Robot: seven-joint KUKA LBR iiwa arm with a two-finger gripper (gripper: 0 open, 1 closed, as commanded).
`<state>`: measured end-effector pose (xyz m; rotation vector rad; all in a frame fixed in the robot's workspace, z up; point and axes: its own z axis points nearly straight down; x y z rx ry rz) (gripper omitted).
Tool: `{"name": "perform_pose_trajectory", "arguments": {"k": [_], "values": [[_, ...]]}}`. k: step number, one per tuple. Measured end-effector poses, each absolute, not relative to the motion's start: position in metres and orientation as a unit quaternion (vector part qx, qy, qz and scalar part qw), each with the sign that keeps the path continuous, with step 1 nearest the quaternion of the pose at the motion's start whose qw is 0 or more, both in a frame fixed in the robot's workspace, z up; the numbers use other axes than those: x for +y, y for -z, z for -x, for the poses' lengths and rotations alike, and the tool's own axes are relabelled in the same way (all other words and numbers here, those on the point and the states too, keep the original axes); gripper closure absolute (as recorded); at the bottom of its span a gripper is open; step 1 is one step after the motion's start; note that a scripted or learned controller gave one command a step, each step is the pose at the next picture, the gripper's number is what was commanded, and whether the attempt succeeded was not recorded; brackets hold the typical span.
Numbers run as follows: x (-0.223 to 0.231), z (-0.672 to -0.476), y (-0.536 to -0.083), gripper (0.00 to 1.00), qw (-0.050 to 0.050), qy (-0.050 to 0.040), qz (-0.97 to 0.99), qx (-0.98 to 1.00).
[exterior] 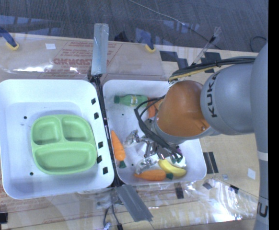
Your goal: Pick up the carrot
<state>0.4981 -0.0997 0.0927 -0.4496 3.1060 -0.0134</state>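
banana (pixel 172 168) beside carrot (pixel 151 175)

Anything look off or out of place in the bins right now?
One carrot leans up against the right bin's left wall instead of lying flat. A second carrot lies flat by the front wall, touching a banana. A green bottle lies on its side. Nothing looks spilled or broken.

One fixed camera looks down slantwise on both white bins (pixel 5 128).
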Motion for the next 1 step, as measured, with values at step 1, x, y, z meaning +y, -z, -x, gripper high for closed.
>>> {"name": "perform_pose_trajectory", "arguments": {"k": [1], "values": [[-0.0946, -0.4996, -0.1029, 1.00, 0.002, 0.0021, 0.150, 0.989]]}}
